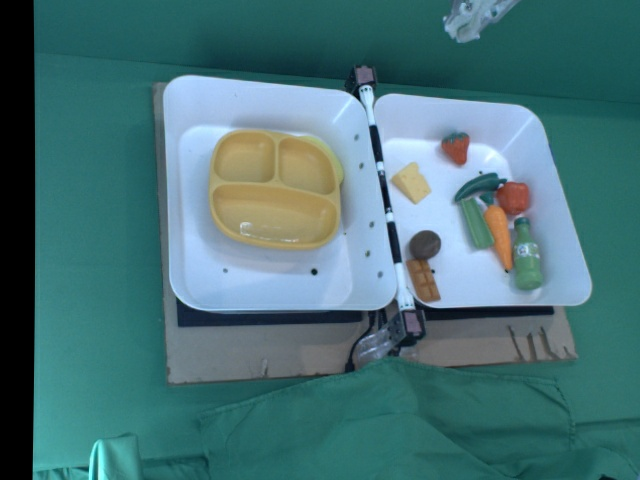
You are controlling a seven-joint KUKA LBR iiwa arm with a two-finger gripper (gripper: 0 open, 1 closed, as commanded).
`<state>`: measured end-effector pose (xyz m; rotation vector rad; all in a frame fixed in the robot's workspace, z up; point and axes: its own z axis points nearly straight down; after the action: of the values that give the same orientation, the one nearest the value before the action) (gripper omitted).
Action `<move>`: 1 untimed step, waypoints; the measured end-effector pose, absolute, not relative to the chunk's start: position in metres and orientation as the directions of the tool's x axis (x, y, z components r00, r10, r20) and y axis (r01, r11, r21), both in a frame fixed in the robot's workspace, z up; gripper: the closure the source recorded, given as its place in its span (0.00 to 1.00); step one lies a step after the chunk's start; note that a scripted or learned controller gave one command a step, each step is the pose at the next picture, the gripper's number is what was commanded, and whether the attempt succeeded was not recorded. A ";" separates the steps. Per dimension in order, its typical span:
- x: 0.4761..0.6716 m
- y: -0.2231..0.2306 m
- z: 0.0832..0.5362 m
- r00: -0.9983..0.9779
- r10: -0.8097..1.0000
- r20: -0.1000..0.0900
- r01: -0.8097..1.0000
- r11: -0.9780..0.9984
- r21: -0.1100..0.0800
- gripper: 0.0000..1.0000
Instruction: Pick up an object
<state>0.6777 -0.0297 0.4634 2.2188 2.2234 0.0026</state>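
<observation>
Honestly, the easiest thing to take looks like the cheese wedge (pixel 411 183): it lies alone on bare floor in the left half of the right bin (pixel 560 218), well apart from its neighbours. The strawberry (pixel 456 147), farther back, is also free. The rest are crowded: a carrot (pixel 498 235), a cucumber (pixel 476 222), a tomato (pixel 513 197) and a green bottle (pixel 527 256) lie touching or nearly so along the right side, while a brown ball (pixel 425 244) and a waffle piece (pixel 423 280) sit close to the divider. My pincer (pixel 474 12) hangs high beyond the far edge of the bins, carrying nothing; whether it is open I cannot tell from here. To do this well I judge I should come in over the cheese, drop straight down with the jaws wide, straddle its flat sides and close gently. The left bin (pixel 190 268) holds a yellow divided plate (pixel 275 188), which I would leave alone on the counter (pixel 100 218).
</observation>
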 end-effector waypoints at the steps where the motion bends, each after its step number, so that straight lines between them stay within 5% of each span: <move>1: 0.701 0.036 0.463 -0.003 1.000 0.000 1.000 0.003 0.007 1.00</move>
<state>0.7008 0.0361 0.4634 2.2145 2.2213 0.0084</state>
